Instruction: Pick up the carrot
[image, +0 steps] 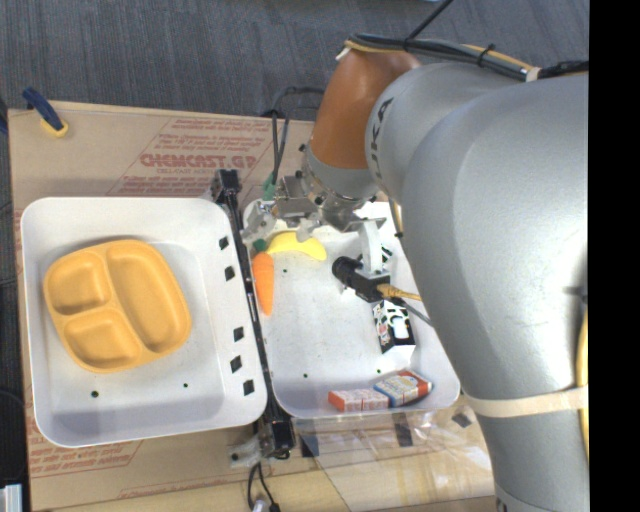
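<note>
The carrot (263, 281) is orange with a small green top and lies in the right bin (320, 360), along its left wall, tip pointing toward the near side. My gripper (272, 214) hangs just beyond the carrot's green end, at the bin's far left corner, and nothing shows in its grasp. The grey arm and its orange band cover the bin's far right part.
A yellow banana (299, 246) lies right of the carrot's top, under the gripper. A black-and-white carton (393, 326) and a red-and-blue box (381, 393) lie toward the right bin's near right side. The left bin (60, 410) holds a yellow divided plate (115, 302).
</note>
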